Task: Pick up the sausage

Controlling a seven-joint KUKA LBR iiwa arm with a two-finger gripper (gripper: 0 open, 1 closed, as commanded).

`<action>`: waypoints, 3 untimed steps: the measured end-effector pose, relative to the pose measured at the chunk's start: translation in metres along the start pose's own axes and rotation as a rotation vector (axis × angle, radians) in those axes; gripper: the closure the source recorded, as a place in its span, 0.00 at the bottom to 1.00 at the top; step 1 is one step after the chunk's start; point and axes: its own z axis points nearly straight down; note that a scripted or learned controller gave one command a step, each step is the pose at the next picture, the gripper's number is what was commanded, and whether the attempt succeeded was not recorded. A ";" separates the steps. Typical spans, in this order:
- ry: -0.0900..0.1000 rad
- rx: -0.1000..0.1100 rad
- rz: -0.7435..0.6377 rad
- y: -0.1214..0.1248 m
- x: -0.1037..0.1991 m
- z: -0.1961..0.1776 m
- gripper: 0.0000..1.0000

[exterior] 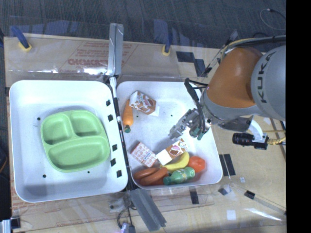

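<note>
Sausage (149,174) sits at the near edge of the right bin (165,89), touching the banana (178,161) and tomato (196,163) pile. Gripper (182,127) hangs above, nothing in it, looks spread apart I think. Green plate (74,140) fills 1 bin.

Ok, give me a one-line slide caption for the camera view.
KUKA arm's hand hovers in the right bin above the sausage lying at the front wall among toy food.
</note>
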 end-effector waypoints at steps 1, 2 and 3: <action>0.001 -0.001 -0.314 0.012 0.060 -0.030 1.00; -0.003 -0.002 -0.375 -0.012 0.039 -0.028 1.00; -0.003 -0.001 -0.458 -0.034 0.019 -0.032 1.00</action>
